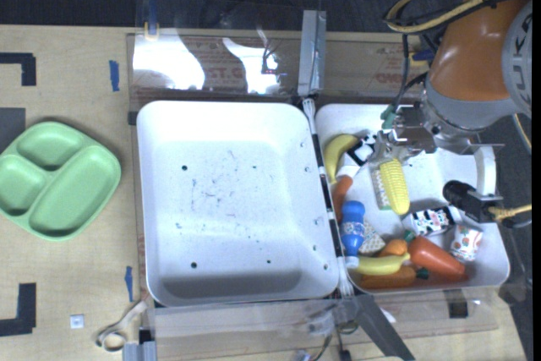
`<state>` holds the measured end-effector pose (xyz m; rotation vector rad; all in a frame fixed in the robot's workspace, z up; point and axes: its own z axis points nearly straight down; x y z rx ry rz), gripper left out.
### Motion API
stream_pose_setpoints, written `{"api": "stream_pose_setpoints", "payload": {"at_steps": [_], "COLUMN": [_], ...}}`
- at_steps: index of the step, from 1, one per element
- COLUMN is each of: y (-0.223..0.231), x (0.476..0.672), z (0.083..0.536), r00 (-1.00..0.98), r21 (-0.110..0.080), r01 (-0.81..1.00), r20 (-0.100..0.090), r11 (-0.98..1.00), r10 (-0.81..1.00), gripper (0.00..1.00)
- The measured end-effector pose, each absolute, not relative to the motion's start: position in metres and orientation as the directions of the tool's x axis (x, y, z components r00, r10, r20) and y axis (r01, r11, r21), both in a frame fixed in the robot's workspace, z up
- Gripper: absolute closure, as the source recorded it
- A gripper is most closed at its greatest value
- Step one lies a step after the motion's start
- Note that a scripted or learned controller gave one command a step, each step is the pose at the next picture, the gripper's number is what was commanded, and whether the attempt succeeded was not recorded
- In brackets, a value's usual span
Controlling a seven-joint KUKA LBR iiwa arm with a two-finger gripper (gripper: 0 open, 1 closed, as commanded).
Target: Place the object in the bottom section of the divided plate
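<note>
**Claw over corn, plate far left**

Plate sits on tabletop, well left of corn. Corn lies in right bin, banana just left. Claw at corn's top end; grip state unclear. Pinch corn across its width, avoiding the banana.

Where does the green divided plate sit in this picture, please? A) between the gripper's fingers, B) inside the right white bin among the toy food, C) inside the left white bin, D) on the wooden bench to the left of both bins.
D: the green divided plate lies flat on the bare wooden bench, clear of the left white bin, while the toy food fills the right white bin.
</note>
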<state>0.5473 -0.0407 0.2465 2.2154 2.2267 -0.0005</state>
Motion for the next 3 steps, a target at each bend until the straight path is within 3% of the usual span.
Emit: {"api": "stream_pose_setpoints", "payload": {"at_steps": [1,2,3], "y": [0.037,0.114,0.113], "x": [0.573,0.541,0.541], "z": [0.286,0.179,0.179], "r00": [0.062,0.078,0.079], "r21": [0.000,-0.002,-0.002], "r01": [0.998,0.997,0.997], "r20": [0.000,0.000,0.000], "r11": [-0.062,-0.078,-0.079], "r10": [0.998,0.997,0.997], "gripper": [1.00,1.00,0.00]}}
